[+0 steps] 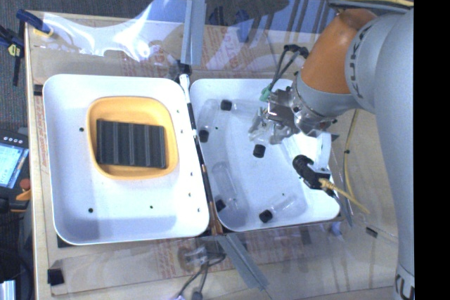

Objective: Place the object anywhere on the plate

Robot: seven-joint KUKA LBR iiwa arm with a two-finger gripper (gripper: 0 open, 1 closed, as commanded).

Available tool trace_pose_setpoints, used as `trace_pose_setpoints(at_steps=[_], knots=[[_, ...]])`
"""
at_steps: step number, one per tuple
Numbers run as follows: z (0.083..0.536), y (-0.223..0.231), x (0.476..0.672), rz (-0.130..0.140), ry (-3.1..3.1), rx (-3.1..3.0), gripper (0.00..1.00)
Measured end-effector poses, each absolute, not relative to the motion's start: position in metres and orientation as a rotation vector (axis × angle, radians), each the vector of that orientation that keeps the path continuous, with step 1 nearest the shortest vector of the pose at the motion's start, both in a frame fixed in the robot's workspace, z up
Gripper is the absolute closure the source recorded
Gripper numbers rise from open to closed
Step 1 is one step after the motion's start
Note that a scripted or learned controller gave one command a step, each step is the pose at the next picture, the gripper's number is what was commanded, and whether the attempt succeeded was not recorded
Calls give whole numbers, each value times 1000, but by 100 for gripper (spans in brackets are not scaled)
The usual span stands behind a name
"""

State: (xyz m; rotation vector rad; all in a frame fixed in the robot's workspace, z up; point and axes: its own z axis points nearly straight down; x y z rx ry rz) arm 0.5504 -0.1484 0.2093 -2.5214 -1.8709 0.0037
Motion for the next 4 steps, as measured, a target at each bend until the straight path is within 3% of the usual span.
trace_pose_setpoints(at_steps=[2, 3, 4], knots=[[229, -64, 625, 0, -2491, -1916, 100], [191, -11, 621, 3, -2744, -1522, 100], [191, -11, 621, 4, -2744, -1523, 0]])
